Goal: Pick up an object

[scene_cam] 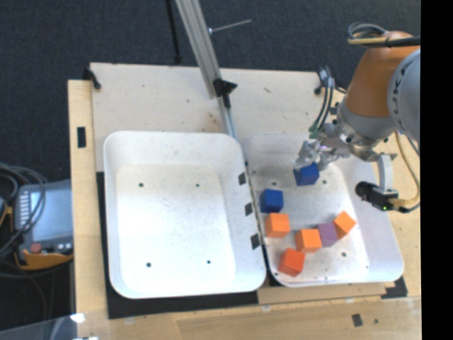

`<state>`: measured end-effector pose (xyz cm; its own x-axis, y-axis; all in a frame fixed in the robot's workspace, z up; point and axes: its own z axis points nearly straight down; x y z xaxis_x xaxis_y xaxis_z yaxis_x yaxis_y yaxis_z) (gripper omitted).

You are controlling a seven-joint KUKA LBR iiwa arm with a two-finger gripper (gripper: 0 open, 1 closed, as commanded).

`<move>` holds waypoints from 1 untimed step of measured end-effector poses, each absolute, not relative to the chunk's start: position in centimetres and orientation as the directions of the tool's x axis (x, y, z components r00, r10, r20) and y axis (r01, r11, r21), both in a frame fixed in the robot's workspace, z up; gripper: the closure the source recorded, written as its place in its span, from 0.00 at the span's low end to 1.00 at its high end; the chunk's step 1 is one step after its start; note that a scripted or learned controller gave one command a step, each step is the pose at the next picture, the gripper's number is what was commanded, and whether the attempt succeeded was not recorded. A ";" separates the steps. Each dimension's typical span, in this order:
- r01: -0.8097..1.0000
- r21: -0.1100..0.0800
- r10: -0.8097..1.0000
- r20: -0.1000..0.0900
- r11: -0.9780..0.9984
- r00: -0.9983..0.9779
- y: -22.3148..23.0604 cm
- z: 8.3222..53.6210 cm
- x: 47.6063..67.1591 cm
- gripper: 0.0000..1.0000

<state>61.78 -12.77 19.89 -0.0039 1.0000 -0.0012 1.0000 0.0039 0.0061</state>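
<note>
My gripper (309, 163) hangs over the upper part of the right bin (386, 255), with the grey arm and its orange band coming in from the upper right. A small blue cube (306, 175) sits tilted between the fingertips, and the gripper is shut on it. Loose on the bin floor below lie a second blue cube (271, 200), three orange cubes (277, 224) (308, 239) (345, 223), a purple cube (327, 234) and a red-orange cube (291, 261).
The left bin (113, 151) lies beside the right one, their rims meeting near the middle. A slanted metal pole (202, 41) rises from behind the bins. A black cable and connector (375, 193) hang by the wrist. A control box (42, 222) sits off the bench's left.
</note>
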 end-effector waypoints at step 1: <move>1.000 0.002 1.000 0.000 0.002 -0.002 -12.9 21.8 61.8 1.00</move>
<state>61.84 -12.89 21.78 -0.0025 1.0000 -0.0003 1.0000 0.0025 0.0020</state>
